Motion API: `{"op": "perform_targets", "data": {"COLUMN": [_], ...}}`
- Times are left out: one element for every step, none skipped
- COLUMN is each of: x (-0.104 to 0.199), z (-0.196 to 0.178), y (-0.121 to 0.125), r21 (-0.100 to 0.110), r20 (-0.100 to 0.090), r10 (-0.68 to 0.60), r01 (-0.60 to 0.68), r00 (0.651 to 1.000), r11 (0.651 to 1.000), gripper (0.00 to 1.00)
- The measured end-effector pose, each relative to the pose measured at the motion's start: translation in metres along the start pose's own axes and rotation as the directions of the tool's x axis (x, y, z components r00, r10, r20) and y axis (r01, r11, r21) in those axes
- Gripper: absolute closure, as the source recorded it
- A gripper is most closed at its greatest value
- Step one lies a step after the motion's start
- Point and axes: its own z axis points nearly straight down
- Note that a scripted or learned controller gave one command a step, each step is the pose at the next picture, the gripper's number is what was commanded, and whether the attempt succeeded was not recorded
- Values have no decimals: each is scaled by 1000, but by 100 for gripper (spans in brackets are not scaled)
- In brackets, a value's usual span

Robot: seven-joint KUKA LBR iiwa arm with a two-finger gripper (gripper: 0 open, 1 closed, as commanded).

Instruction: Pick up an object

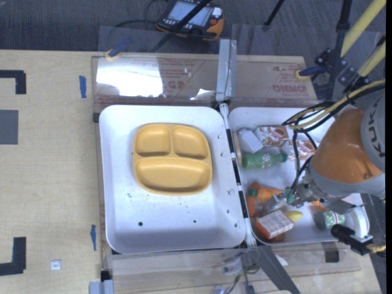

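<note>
Nearest me, at the front of the right bin (361,222), lies an orange packet (273,224) beside an orange toy (264,195). My arm (346,155) comes in from the right, and its hand (298,196) is low over that clutter; I cannot tell whether it is clenched or released. Farther back lie a green bottle (263,159) and a snack wrapper (272,135). On the left bin (116,164) sits a yellow divided plate (173,158).
</note>
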Motion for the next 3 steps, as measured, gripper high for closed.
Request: {"op": "perform_targets", "data": {"x": [-14,-14,3], "z": [0,-8,-96], "y": [64,64,76], "r21": [-2,-1,7], "r20": [1,1,-4], "r10": [-75,-76,-150], "r01": [75,76,150], "r00": [997,997,989], "r11": [997,997,989], "gripper": [0,100,100]}}
